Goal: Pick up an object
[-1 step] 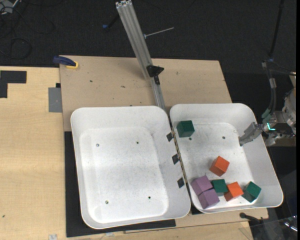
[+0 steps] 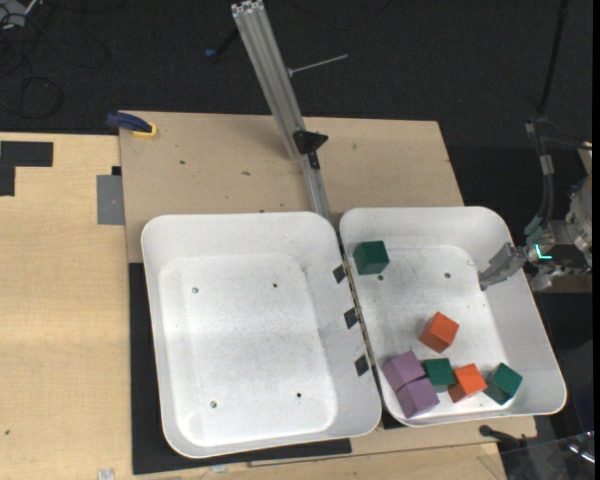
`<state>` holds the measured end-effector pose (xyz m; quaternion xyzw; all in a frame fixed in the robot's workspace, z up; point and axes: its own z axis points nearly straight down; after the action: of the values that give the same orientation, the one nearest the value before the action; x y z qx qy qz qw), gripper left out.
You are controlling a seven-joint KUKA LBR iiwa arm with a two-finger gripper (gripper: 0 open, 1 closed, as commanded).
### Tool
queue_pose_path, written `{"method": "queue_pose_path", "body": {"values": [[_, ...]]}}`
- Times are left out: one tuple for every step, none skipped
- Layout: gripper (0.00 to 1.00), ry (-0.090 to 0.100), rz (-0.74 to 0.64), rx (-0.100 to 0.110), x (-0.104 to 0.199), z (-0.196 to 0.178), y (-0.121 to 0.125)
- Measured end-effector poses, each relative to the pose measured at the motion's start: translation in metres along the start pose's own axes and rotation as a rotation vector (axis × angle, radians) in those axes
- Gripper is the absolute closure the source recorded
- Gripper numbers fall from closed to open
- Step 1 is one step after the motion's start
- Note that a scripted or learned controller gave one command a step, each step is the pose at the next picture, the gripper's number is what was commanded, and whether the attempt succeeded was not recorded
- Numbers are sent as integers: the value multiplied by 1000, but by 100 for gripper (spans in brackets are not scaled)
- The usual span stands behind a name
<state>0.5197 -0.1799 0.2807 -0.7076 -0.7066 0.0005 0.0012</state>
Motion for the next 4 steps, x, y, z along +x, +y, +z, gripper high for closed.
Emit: {"method": "queue_pose_path", "body": {"values": [[0, 2, -1, 6, 5, 61, -6], [0, 2, 2, 7, 13, 118, 0], [0, 7, 0, -10, 8, 166, 10], [100, 1, 8, -17, 4, 152, 11]]}}
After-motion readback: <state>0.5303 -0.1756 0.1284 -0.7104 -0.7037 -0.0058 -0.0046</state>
